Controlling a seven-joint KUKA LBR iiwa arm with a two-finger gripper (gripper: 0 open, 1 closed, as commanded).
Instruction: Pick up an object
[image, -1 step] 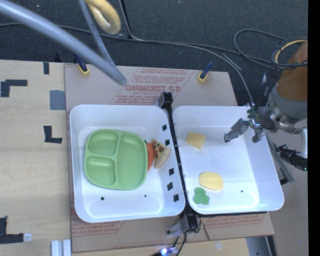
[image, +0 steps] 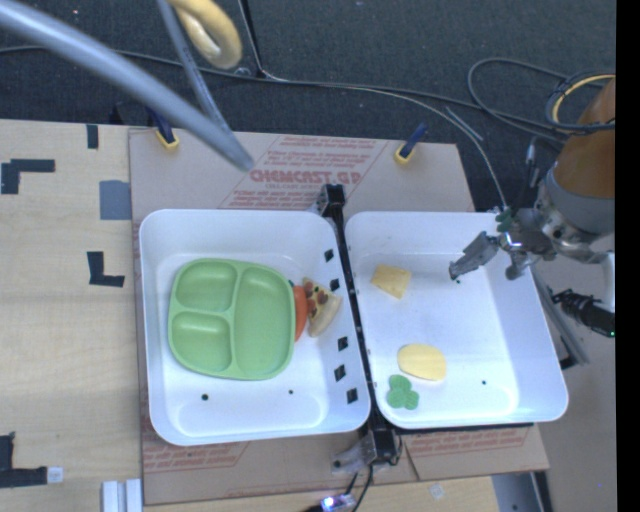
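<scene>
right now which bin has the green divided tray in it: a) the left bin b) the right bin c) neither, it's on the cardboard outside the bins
a, the green divided tray lies flat inside the left bin, next to a pizza slice toy; the right bin holds small yellow and green pieces instead.
</scene>
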